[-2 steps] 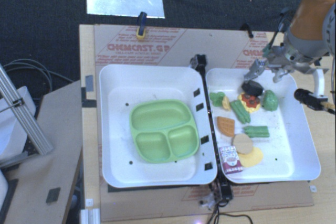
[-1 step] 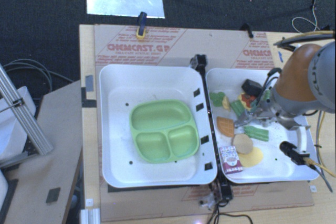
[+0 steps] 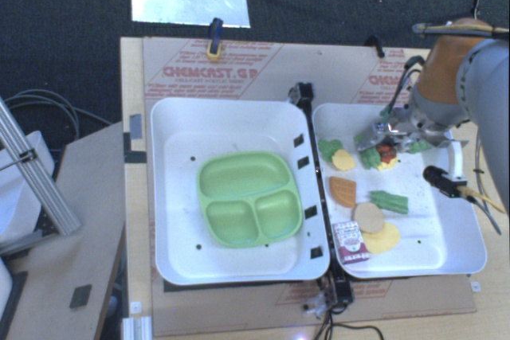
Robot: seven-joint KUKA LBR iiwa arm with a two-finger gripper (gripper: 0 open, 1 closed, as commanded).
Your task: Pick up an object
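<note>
The right bin (image 3: pixel 458 251) holds several toy foods. My gripper (image 3: pixel 381 136) hangs low at the bin's far side, directly over a small cluster: a green piece (image 3: pixel 370 159) and a red and yellow piece (image 3: pixel 388 157). The gripper covers the top of that cluster. Just left of it lie a green leafy piece (image 3: pixel 329 147) and a yellow round piece (image 3: pixel 343 161). Nearer the front lie an orange wedge (image 3: pixel 343 191), a green bean-like piece (image 3: pixel 390 201), a tan disc (image 3: pixel 368 216) resting on a yellow disc (image 3: pixel 386 238), and a red and white packet (image 3: pixel 349 241).
The left bin (image 3: pixel 179 131) holds a light green divided tray (image 3: pixel 247 199). A black clipped divider (image 3: pixel 311 163) runs between the two bins. The arm's grey body with its orange band (image 3: pixel 462 76) fills the far right above the right bin.
</note>
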